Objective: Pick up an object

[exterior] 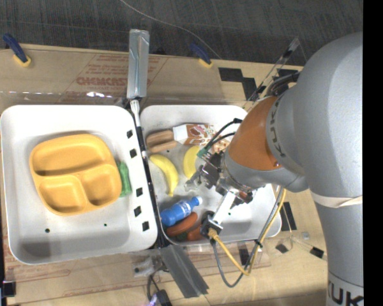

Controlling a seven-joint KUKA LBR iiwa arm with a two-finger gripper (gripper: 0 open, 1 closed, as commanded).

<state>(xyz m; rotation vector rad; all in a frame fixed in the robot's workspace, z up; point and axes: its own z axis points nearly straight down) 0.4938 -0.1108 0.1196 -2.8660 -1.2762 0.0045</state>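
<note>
Cardboard-covered bench [64, 62] beneath the grey arm [332, 107]: in the right bin [172, 111], the tool [205, 171] (opening cannot be told) sits at centre, banana [165, 171] in its left half, blue bottle [179, 210] near its lower-left corner; yellow tray [73, 171] left of this bin.

Arm [329, 101]: large, smooth, rounded grey shells. Orange band [255, 142]: glossy, above the wrist. Black cables [225, 130]: thin, looped beside band. Dark lettering [345, 293]: "KUK", cropped. Gripper [209, 171]: apparently dark metal; detail unclear.
</note>
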